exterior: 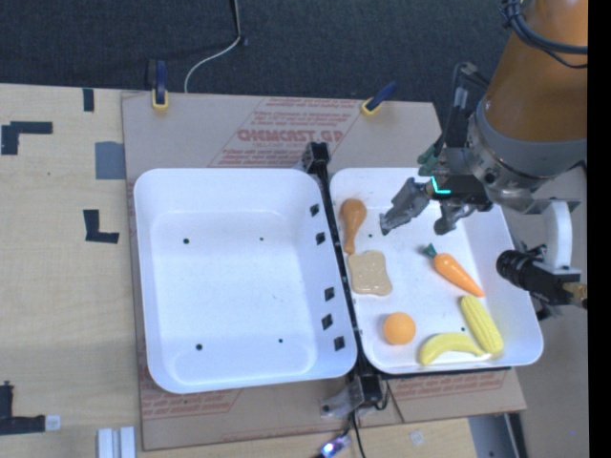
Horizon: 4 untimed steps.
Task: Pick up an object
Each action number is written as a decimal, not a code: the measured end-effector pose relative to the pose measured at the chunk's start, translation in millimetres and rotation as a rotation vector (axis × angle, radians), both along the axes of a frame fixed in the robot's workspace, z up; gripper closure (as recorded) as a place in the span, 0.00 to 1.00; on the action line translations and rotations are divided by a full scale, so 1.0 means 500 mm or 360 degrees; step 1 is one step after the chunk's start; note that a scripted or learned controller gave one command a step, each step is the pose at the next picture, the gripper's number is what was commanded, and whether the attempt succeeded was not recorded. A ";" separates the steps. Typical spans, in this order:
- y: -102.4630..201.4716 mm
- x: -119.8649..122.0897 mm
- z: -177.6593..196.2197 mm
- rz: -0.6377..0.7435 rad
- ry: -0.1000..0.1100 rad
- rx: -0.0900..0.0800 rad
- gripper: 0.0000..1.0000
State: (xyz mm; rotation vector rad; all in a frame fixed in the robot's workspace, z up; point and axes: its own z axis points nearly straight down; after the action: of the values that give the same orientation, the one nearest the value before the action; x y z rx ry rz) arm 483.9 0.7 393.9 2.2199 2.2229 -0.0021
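Note:
My gripper (420,221) hangs open over the upper middle of the right bin (516,351), nothing between its two grey fingers (399,210). To its left lies a brown chicken drumstick (352,219). Below that rests a slice of toast (368,274). A carrot (454,271) lies just below and right of the gripper. Toward the front of the bin sit an orange (399,328), a banana (449,347) and a corn cob (480,324).
The left bin (191,361) lies beside the right one, with a black clip strip (326,246) along the shared wall. Both stand on a cardboard sheet (277,132) held by clamps. The arm's orange band (554,36) looms at the upper right.

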 end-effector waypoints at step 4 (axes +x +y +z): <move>0.234 0.056 -0.424 -0.0003 0.0025 -0.0004 0.00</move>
State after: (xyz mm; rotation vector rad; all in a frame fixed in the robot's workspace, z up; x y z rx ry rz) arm 511.7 117.5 181.7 2.2285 2.2270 -0.0222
